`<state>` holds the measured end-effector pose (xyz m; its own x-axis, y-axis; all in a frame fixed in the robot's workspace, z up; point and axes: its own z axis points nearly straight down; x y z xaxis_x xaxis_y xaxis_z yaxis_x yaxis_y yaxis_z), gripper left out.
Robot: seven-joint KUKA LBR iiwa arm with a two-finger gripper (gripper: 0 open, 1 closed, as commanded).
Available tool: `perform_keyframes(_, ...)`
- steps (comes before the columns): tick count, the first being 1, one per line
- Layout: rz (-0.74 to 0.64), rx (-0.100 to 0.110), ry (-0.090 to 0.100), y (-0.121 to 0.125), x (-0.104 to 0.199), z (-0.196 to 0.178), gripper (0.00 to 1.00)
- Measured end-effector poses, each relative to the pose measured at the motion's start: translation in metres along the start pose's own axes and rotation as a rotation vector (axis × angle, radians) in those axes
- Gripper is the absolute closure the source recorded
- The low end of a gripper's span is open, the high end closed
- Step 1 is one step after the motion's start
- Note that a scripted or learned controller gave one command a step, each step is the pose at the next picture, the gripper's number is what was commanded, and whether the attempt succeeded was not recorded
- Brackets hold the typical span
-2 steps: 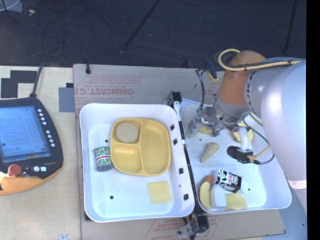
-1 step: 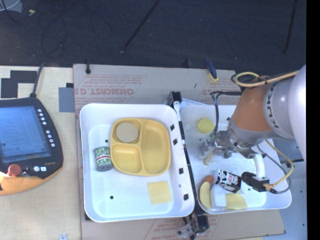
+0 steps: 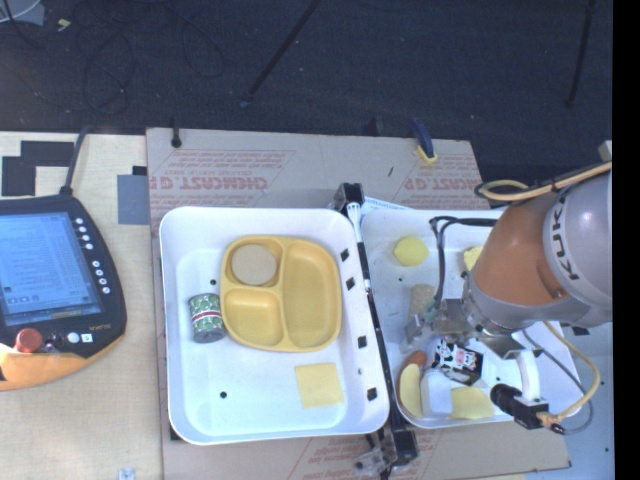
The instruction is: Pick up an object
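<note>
Hovering over the right bin (image 3: 385, 258), the gripper (image 3: 455, 360) sits low; we cannot tell its state. Just left of it we see a yellow round piece (image 3: 409, 251), likely light and rigid; we'd pinch across its edges.

White bins: we count two, a left bin (image 3: 190, 388) and a right bin (image 3: 385, 230), side by side.
Divided yellow trays: we see one (image 3: 300, 298), in the left bin.
Small patterned cans: one (image 3: 205, 317), touching the tray's left side.
Flat yellow squares: one (image 3: 319, 384), in the left bin.
Round yellow pieces: one (image 3: 410, 251), in the right bin.
Arms: we count one (image 3: 560, 258).
Handheld screen pendants: one (image 3: 55, 278), left of the bins.
</note>
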<state>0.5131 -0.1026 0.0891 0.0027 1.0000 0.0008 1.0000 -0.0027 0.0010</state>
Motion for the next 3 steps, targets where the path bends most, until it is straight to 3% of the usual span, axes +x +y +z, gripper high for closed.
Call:
perform_keyframes(1,-0.005,-0.002,-0.002,0.073,-0.005,0.001,0.0)
perform_keyframes(2,-0.006,-0.001,-0.002,0.133,-0.029,0.001,0.0)
perform_keyframes(3,-0.01,0.003,-0.001,0.131,-0.028,-0.009,1.0)
